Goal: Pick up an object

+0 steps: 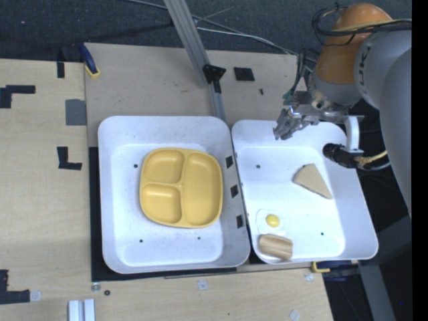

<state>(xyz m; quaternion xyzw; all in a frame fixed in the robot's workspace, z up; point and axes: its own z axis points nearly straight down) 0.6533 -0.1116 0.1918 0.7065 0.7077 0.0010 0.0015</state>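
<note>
The gripper hangs over the far left corner of the right bin, with nothing between its jaws; whether the jaws stand apart or together I cannot tell, since they are small and dark against the bin rim. The grey arm with its orange band reaches in from the far right.

In the right bin lie three things. A tan wedge, perhaps a slice of toy bread or cheese, lies right of the bin's middle, well apart from the gripper. At the near left corner sits a toy fried egg, and just beside it on the near side, touching or nearly so, a brown bread roll.

The left bin holds a yellow divided plate with three compartments, lying flat near its middle. Both bins rest side by side on the counter.
</note>
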